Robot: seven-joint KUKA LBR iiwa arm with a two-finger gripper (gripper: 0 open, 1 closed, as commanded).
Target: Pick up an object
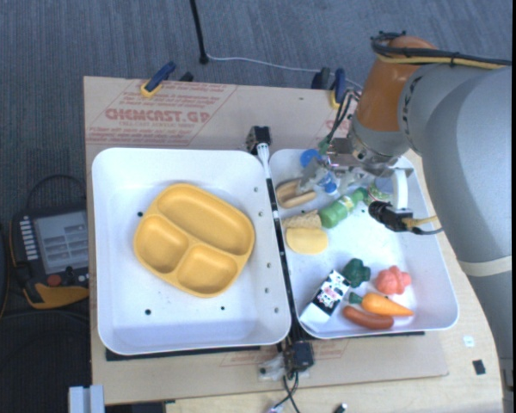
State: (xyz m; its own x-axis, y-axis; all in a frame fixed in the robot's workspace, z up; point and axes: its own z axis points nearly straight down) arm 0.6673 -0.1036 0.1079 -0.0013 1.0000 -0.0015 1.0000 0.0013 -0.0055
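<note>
Left bin (pixel 112 231): we note a yellow three-compartment plastic tray (pixel 194 237), centre-left of frame. Right bin (pixel 439 291): tan bread-roll toy (pixel 294 194) at upper centre, long axis roughly left-right, lying just left of the gripper (pixel 327 177). We cannot tell the gripper's state.

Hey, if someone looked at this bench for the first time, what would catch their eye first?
Probably the big yellow divided tray, lying alone in the left bin. Next, the grey arm with its orange band, reaching in from the right so that its gripper is down among the toys at the far end of the right bin. Near that bin's front edge lies a bright cluster: a carrot, a sausage and a cow-patterned carton.
</note>
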